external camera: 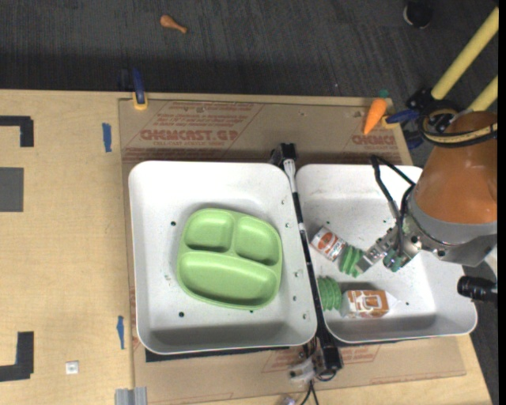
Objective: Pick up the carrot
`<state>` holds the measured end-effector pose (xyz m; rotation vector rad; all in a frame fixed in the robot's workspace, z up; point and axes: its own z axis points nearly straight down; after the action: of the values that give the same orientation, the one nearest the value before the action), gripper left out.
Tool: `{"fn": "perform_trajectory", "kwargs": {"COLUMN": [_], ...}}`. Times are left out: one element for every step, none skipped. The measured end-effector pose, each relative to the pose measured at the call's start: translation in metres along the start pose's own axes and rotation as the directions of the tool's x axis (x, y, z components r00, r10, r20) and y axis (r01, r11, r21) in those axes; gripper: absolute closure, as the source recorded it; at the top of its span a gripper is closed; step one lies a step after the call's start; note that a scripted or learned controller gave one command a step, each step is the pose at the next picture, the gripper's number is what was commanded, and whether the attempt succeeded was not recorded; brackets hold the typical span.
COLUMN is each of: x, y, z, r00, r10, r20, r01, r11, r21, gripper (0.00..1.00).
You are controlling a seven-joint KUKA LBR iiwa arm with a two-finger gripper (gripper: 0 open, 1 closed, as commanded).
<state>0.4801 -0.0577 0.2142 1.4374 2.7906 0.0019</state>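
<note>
- The carrot [375,115] lies outside both bins, on the cardboard sheet [198,130] beyond the far edge of the right bin [348,186], orange body with a green top pointing away.
- A second small orange item [172,24] lies on the dark floor at far left; too small to identify.
- The gripper [393,255] sits low inside the right bin, well apart from the carrot. Whether it is released or clenched cannot be told at this angle; nothing is seen grasped.
- Just left of the gripper lie two packaged items: one white and red with a green end [336,247], and one orange-and-white with a green end [357,303] nearer the bin's near wall.
- The left bin [150,237] holds a green divided tray [231,257].
- Judgement: the step in hand is the approach. To do it well, the arm should lift clear of the bin wall, travel to the far side, and align across the carrot's narrow width before descending.
- Risk: the carrot lies near a blue clamp [403,116] and cables; a slanted descent could snag them.
- Writing: the cardboard bears red print, seen upside down; it appears to read "CHEMCAST GP", not certain. Package labels are illegible.
</note>
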Motion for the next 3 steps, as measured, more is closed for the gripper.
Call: {"fn": "perform_trajectory", "kwargs": {"x": [-0.065, -0.126, -0.036], "y": [-0.046, -0.09, -0.026], "z": [-0.054, -0.068, -0.03], "r00": [0.934, 0.858, 0.806], "r10": [-0.356, -0.514, -0.591], "r20": [0.003, 0.004, -0.001], "r01": [0.356, 0.514, 0.591], "r11": [0.934, 0.858, 0.806], "r21": [0.0, 0.001, -0.001], "gripper": [1.0, 1.0, 1.0]}}
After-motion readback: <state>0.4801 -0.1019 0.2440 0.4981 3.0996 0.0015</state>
